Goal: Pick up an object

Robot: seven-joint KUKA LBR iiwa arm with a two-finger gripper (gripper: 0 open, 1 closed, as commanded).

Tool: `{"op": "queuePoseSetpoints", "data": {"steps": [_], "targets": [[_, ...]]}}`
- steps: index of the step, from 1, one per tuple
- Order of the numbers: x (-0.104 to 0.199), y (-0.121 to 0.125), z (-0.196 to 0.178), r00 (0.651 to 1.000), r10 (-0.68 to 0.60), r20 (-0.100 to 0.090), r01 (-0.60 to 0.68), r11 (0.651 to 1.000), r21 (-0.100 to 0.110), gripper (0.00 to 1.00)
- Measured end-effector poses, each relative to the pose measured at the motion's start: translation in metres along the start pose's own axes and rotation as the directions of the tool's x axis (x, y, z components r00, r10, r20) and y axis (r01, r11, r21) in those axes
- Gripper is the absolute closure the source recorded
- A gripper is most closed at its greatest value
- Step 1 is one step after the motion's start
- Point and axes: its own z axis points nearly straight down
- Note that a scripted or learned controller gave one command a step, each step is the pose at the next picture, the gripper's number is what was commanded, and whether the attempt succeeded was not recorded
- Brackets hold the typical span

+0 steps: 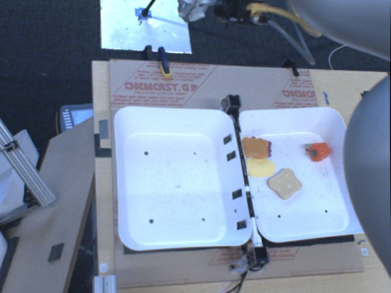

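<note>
Camera view: toast [285,183] touches yellow slice [261,168], orange piece [317,152] apart.

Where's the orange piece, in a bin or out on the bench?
In. The orange piece lies flat on the floor of the right bin, near its far right corner, apart from the three other items there.

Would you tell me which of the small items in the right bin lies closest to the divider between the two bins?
The orange-brown piece with a purple edge, almost against the divider; the yellow disc, tan toast-shaped piece and red-orange item lie farther right.
</note>
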Motion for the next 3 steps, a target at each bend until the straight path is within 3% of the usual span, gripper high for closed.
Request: {"op": "queuePoseSetpoints", "data": {"steps": [1,2,3], "targets": [[0.001,-0.001,0.000,1.000,-0.002,0.000,0.002,1.000,0.002,0.00],[0.001,-0.001,-0.012,1.000,-0.006,-0.001,0.006,1.000,-0.001,1.00],[0.001,-0.001,-0.011,1.000,-0.008,-0.001,0.008,1.000,0.000,0.00]]}}
